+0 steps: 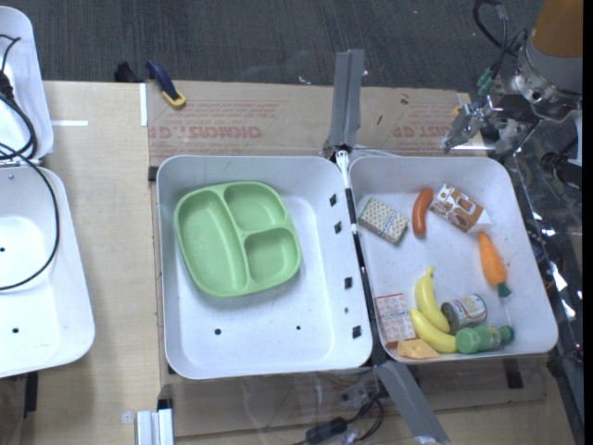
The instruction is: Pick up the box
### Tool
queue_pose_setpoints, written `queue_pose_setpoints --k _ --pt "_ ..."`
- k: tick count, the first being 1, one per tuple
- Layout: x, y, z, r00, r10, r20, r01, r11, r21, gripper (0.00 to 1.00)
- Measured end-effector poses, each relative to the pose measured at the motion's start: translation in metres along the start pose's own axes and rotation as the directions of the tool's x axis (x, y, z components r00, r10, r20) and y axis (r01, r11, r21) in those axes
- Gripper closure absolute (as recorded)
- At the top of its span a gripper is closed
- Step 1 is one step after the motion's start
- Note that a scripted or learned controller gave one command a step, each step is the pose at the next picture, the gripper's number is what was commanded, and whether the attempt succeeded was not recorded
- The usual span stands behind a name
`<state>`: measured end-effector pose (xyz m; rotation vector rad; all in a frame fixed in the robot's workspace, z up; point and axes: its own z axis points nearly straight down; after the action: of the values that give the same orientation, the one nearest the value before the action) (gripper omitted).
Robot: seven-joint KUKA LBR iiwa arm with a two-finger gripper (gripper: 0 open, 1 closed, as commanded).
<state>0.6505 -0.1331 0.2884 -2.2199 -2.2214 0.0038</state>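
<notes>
A: While the arm (561,12) sits at the far right corner, outside the bins, the hand (474,119) hangs above the back rim of the right bin (528,213). Whether it is spread or pressed together I cannot tell; the metal parts blur together. Nothing is visible in it.

B: Noted. Box position?

A: Ambiguous target. Patterned cream box (383,220) lies flat near the right bin's left wall, just left of the sausage (422,212). Orange-and-white carton (457,207) lies tilted just right of that sausage. A flat red-and-white packet (394,316) sits at the front, touching the bananas (427,312).

B: Risks?

A: First, wrong pick: three box-like items, and the carton is nearest the hand. Second, crowding: the sausage sits between the two boxes, so a descent on either could nudge it or trap it alongside. Third, the cream box is near the wall, which could block one side of the grasp. Its flat lie also means a shallow purchase, so slipping on lift seems likely.

B: Left bin?

A: Green divided plate (239,238) there, well apart, no interference expected. Carrot (492,260), can (465,311) and green bottle (482,338) are clear of both boxes.
</notes>
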Motion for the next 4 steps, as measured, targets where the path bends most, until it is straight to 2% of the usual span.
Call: queue_pose_setpoints --k 1,2,3,4 --pt "0.101 0.006 0.098 1.000 -0.001 0.000 0.001 1.000 0.001 0.00" --pt "0.014 -0.049 0.176 0.992 -0.124 0.000 0.124 0.992 0.000 0.00" --pt "0.035 -0.049 0.190 0.996 0.085 -0.001 -0.085 0.996 -0.005 0.00" --pt "0.035 -0.048 0.180 0.996 0.089 -0.002 -0.089 0.996 -0.007 1.00"
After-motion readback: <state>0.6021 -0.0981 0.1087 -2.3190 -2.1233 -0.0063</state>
